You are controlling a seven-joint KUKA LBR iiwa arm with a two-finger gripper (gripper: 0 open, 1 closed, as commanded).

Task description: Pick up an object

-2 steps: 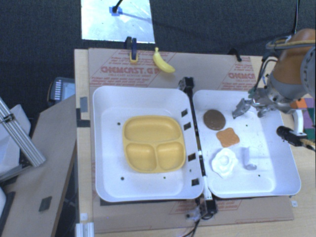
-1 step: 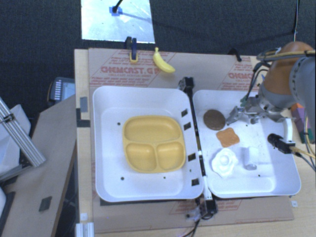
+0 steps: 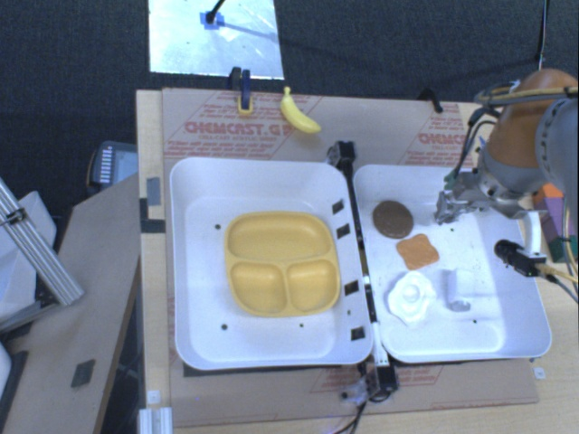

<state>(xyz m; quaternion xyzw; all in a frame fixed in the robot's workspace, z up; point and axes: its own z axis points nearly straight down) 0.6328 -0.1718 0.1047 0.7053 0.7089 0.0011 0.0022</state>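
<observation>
I see the end effector [image 3: 450, 204] low over the right shallow white bin [image 3: 479, 337]; I cannot tell its opening. Just left of it lies a round brown disc [image 3: 393, 218], with an orange toast-shaped piece [image 3: 417, 251], white fried-egg toy [image 3: 410, 297] and small grey cylinder [image 3: 451, 287], long axis up-down, below. The left white bin [image 3: 194, 242] holds a yellow divided plate [image 3: 278, 262].
</observation>
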